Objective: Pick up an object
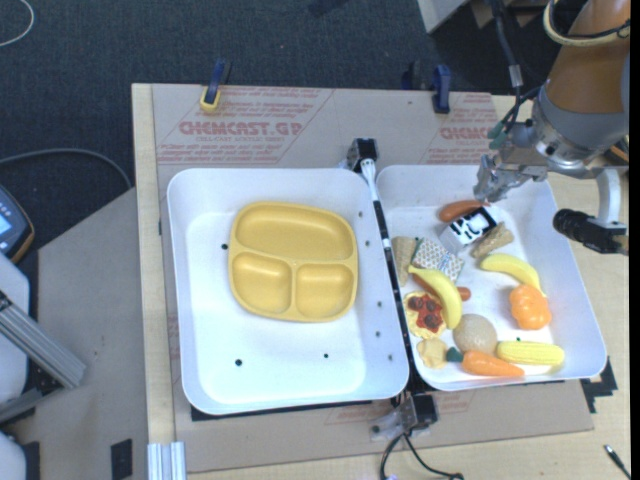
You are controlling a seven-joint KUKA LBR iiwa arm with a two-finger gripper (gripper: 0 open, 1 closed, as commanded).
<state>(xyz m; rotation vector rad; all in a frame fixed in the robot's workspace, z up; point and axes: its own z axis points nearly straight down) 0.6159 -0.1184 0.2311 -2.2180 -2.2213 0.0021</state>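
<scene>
My gripper (492, 185) hangs over the back of the right bin (570, 308), just above and to the right of a small sausage (460, 209). Nothing shows between its fingers. Below it lies a black-and-white packet (468, 226). Further forward in that bin are two bananas (510, 267) (441, 293), an orange fruit (529, 306), a corn cob (529, 351), a carrot (488, 366), a beige potato-like item (476, 332) and a pizza slice (427, 313).
The left bin (200, 348) holds a yellow divided plate (294, 261). Clamps (211, 96) (441, 88) sit on the board's far edge. A black divider rail (380, 238) runs between the bins. The arm's orange-banded body (590, 68) stands at the upper right.
</scene>
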